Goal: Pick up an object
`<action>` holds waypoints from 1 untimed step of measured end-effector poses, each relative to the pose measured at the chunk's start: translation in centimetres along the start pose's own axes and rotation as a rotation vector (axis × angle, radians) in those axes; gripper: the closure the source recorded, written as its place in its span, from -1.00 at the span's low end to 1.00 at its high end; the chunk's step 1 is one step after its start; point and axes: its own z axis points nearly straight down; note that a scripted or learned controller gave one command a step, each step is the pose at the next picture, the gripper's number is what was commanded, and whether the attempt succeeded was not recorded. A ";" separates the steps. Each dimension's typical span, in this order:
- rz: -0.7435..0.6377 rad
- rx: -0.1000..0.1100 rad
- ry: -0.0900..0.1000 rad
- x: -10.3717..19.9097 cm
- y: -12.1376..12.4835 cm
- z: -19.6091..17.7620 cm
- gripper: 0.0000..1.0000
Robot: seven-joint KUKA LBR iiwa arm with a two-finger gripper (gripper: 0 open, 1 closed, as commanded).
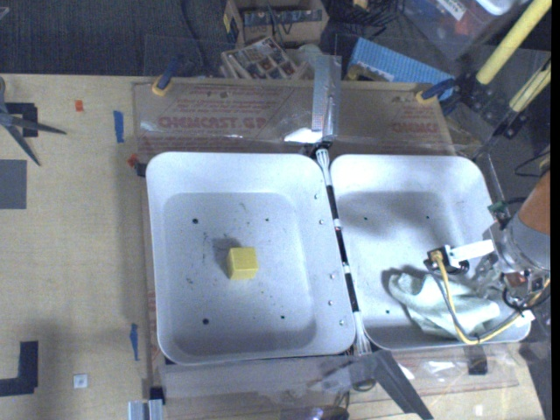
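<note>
A small yellow block [242,262] lies near the middle of the left bin [175,182]. A crumpled pale cloth [429,303] lies in the front right part of the right bin [394,182]. The gripper [479,280] is low over the right side of this cloth, close to the bin's right wall. The arm's grey wrist [528,243] and a looping yellow cable [453,313] cover part of the cloth. Whether the gripper touches the cloth is unclear.
Both white bins stand side by side, with a metal divider strip [337,234] between them. Cardboard sheets [227,112] lie behind the bins. The wooden bench [70,234] extends to the left, with small dark tools on it.
</note>
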 end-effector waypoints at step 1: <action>-0.309 0.002 -0.010 -0.9 -2.7 -1.9 1.00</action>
